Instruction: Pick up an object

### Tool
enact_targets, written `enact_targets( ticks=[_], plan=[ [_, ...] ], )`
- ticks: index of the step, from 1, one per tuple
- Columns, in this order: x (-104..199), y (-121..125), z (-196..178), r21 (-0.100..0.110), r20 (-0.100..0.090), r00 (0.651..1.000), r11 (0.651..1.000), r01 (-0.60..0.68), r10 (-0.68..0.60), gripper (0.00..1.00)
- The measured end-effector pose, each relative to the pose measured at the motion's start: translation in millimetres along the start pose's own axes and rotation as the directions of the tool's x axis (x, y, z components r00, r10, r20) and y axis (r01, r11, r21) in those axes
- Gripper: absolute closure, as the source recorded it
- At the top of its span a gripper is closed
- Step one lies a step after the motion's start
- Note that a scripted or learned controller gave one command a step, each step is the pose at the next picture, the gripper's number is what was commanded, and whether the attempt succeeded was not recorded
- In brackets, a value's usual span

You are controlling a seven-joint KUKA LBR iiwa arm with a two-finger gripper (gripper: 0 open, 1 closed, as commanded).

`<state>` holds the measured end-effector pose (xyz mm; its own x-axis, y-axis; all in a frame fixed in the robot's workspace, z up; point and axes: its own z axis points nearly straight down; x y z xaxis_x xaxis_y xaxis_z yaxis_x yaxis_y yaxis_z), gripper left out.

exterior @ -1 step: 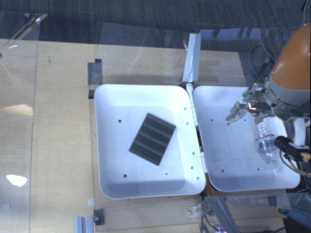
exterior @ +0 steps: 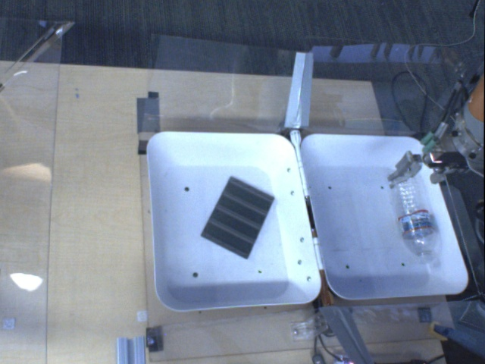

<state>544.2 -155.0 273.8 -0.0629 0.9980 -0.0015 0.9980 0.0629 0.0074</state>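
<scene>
We see a pale wood tabletop (exterior: 83, 203) above dark carpet (exterior: 189, 6). A clear bottle (exterior: 415, 217) lies in the right bin (exterior: 356, 271); the jaws (exterior: 415, 165) hover released beside its cap.

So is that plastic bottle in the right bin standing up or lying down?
Lying down. The clear bottle rests on its side on the floor of the right bin, its length running toward the tool.

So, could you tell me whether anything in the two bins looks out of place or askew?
Nothing looks damaged or spilled. The dark ribbed block sits askew in the left bin, and the clear plastic bottle lies on its side in the right bin.
</scene>
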Motion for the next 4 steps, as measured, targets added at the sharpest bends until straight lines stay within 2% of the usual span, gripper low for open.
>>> enact_targets(
  ticks=[1, 2, 3, 4],
  plan=[
    [1, 2, -12, -0.007, 0.000, 1.000, 1.000, 0.003, -0.003, 1.00],
    [1, 2, -12, -0.007, 0.000, 1.000, 1.000, 0.003, -0.003, 0.00],
    [-49, -11, 96, 0.004, -0.001, 1.000, 1.000, -0.011, 0.011, 0.00],
    [-52, 11, 185, -0.004, 0.003, 0.998, 0.998, 0.056, -0.056, 0.00]
  ],
)
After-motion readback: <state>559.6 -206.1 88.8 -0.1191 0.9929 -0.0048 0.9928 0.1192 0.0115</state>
